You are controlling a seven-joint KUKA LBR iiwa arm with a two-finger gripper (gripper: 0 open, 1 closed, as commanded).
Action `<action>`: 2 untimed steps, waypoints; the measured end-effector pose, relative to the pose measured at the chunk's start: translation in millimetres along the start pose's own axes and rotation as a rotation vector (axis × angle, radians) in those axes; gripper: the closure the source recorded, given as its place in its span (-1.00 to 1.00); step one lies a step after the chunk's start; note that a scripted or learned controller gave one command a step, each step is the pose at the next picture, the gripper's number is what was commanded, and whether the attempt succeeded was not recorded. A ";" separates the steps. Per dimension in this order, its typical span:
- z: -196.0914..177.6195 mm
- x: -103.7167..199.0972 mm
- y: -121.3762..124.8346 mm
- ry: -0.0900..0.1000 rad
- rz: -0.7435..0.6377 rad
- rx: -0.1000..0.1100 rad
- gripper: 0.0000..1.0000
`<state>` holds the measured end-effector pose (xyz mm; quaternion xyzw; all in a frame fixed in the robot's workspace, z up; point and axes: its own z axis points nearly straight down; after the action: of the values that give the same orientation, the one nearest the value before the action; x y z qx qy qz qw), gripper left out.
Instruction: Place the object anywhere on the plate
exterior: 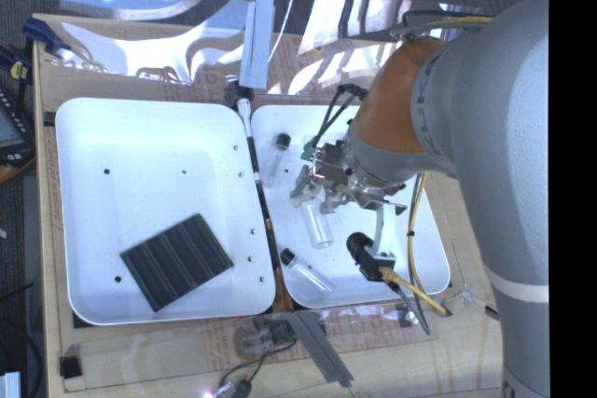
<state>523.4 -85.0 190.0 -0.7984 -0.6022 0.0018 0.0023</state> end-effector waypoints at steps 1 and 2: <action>0.2 44.5 -62.6 0.000 0.092 0.002 1.00; 0.0 144.9 -91.3 -0.001 -0.063 -0.001 1.00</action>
<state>475.4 79.5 190.5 -0.7789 -0.6271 0.0016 0.0017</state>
